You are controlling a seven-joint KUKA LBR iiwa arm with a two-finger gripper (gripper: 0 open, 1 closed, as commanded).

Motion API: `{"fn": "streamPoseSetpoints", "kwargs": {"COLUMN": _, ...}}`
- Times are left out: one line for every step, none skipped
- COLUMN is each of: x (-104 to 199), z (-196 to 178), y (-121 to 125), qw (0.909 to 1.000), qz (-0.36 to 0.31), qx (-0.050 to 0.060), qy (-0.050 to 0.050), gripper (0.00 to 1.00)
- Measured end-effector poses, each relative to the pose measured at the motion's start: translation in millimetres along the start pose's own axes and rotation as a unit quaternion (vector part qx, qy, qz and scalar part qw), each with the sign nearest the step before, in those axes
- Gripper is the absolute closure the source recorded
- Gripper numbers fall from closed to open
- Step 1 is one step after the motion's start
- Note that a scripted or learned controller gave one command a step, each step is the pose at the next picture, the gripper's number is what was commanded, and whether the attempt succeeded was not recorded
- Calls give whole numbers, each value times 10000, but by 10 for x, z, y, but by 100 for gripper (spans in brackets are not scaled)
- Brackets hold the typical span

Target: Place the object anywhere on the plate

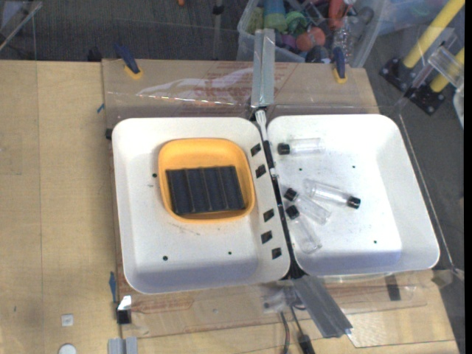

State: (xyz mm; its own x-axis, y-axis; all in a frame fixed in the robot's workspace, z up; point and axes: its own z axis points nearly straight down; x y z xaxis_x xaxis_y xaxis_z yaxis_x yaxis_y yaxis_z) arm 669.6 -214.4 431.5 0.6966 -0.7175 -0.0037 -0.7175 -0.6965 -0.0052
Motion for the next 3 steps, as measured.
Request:
{"fn": "streamPoseSetpoints", "kwargs": {"x": -44, "z": 3, "y": -38, "qw": 9881, "qz": -1541, "qx": 3, "qy": -11, "gripper": 100}}
{"fn": "streamPoseSetpoints", "kwargs": {"x": 40, "z": 11, "y": 47, "qw": 9562, "qz": -2928, "qx": 6, "qy": -23, "gripper": 100}}
{"fn": "streamPoseSetpoints", "kwargs": {"x": 38, "z": 11, "y": 46, "qw": 9548, "qz": -2972, "qx": 7, "qy": -26, "gripper": 100}}
